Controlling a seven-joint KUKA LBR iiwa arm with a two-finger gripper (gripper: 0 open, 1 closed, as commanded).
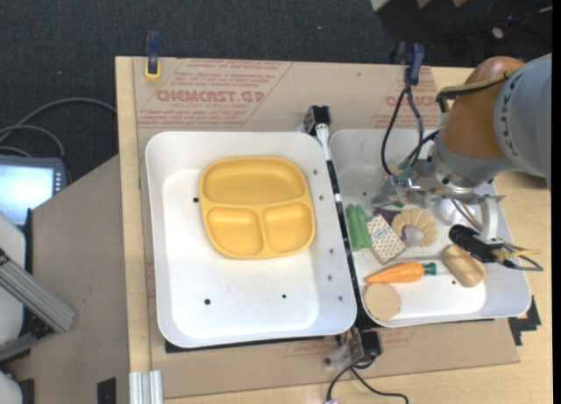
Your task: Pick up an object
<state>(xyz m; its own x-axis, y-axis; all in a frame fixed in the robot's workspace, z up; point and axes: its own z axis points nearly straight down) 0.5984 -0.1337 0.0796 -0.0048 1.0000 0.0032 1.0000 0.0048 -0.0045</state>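
My gripper (410, 190) hangs low over the back of the right bin (504, 306), on the grey arm with its orange band. Just in front of it lie a round ridged tan piece (415, 226) and a small patterned square (383, 237). A green stick (356, 226) lies along the bin's left wall. An orange carrot (396, 274) with a green tip, a flat tan disc (382, 301) and a tan loaf-shaped piece (464, 266) lie toward the front. No object shows between the gripper and the bin floor.
The left bin (175, 306) holds a yellow divided plate (258, 205) in its back half. Both bins sit on a cardboard sheet (210, 91) on the bench. Cables hang beside the arm at the right bin's back edge.
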